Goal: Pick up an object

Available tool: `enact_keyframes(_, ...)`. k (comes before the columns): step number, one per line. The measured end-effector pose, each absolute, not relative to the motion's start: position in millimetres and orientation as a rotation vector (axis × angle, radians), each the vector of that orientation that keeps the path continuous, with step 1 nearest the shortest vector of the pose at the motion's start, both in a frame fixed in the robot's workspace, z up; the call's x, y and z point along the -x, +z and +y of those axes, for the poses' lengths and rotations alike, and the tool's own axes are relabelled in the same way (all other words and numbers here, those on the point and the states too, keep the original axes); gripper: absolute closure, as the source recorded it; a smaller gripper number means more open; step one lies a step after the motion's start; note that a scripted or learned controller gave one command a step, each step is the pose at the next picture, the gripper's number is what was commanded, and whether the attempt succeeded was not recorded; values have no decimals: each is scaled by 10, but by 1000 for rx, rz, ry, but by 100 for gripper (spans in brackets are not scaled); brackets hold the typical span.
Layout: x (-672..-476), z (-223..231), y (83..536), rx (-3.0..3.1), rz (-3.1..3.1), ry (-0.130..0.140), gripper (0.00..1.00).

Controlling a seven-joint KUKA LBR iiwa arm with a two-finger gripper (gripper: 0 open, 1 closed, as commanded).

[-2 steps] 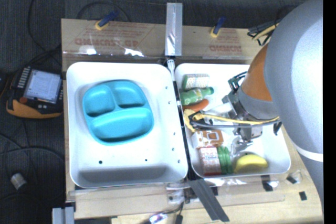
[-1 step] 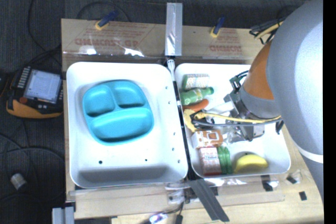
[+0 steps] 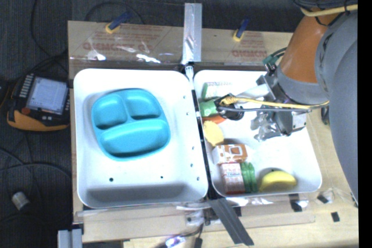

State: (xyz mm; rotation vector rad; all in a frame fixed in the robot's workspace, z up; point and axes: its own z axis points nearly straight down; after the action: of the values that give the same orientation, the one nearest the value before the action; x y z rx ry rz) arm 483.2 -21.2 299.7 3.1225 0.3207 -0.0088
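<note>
Camera view: a bench is seen from above at a slant, with two shallow white bins set side by side. A grey arm with an orange band [image 3: 307, 58] is seen reaching in from the view's right, and its gripper [image 3: 268, 128] is held over the upper middle of the right-hand white bin [image 3: 299, 151]. Whether the gripper is open or closed cannot be told, and nothing is seen held in it.

The objects that could be picked up are all found in that same bin. Below the gripper, near the bin's front wall, a yellow banana [image 3: 277, 180] is laid on its side. Below and to the view's left of the gripper, a small orange-brown packet [image 3: 231, 153] is seen, with a red and white carton [image 3: 231, 176] just in front of it and a narrow green object [image 3: 249, 176] touching the carton's side. Further left of the gripper, along the dividing wall, a rounded pale-yellow object [image 3: 214, 135], a small orange piece [image 3: 213, 120] and a green object [image 3: 207, 107] are lined up. A white and green wrapper [image 3: 216, 89] is placed above them in the corner.

Well to the left of the gripper, the left-hand white bin [image 3: 87, 180] is occupied by a bright blue plastic tray with three compartments [image 3: 131, 122].
</note>
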Motion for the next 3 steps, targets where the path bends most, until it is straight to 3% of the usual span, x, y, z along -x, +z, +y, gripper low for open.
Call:
enact_keyframes(1, -5121, 452, 2908, -3123, 336, -10, 100)
enact_keyframes(2, -4989, 1157, 3199, -3120, 343, -8, 100)
enact_keyframes(3, -5449, 718, 3512, -3124, 321, -8, 100)
